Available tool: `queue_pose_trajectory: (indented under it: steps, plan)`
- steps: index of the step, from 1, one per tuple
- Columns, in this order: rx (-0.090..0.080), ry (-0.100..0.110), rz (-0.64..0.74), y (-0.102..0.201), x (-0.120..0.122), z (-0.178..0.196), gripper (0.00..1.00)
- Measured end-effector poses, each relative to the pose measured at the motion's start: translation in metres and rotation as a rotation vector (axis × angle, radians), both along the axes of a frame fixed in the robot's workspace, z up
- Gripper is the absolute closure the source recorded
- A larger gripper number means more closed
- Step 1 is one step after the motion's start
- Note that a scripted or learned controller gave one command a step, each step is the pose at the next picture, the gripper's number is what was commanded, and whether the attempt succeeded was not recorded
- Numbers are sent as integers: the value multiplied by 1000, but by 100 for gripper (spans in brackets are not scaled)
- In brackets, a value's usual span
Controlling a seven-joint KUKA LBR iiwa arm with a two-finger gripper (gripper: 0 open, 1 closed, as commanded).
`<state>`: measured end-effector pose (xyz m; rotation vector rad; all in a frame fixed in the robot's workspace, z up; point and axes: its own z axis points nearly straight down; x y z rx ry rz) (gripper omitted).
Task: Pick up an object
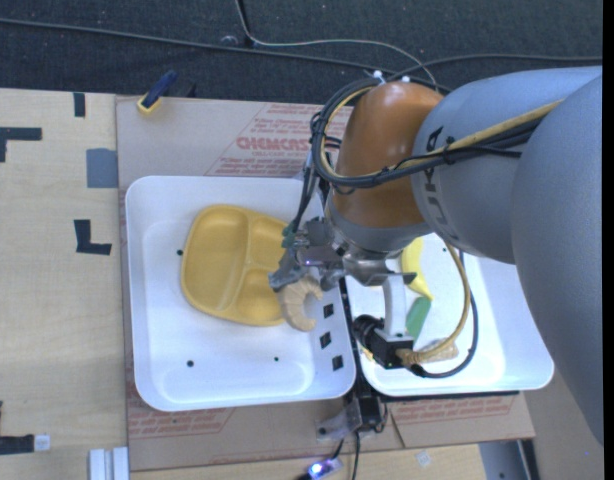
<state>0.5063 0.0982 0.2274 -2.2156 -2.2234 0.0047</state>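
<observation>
The grey arm (527, 168) fills the right side of the frame, its orange band (382, 153) sitting just above the centre, and below that band the gripper (292, 273) hangs over the right edge of the left bin (157, 298). The metal fingertips sit low by the rim of a yellow divided dish (227, 263), which lies in the middle of the left bin, and they seem to touch or crowd a small tan object (300, 308) just beneath them; from this slant I cannot tell whether the tool is released or clenched on anything. In the right bin (517, 353), mostly hidden under the arm, a yellow piece (415, 268) and a green piece (417, 316) lie near the centre right of the frame. Black cables (457, 318) loop from the wrist down across that bin. Both bins rest on a cardboard sheet (217, 138), with a small blue and yellow item (157, 90) near its upper left corner.
</observation>
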Motion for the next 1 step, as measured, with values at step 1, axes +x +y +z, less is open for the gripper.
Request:
queue_pose_trajectory:
  steps: [1]
  plan:
    - [0,-1,-1,0,1,0,0]
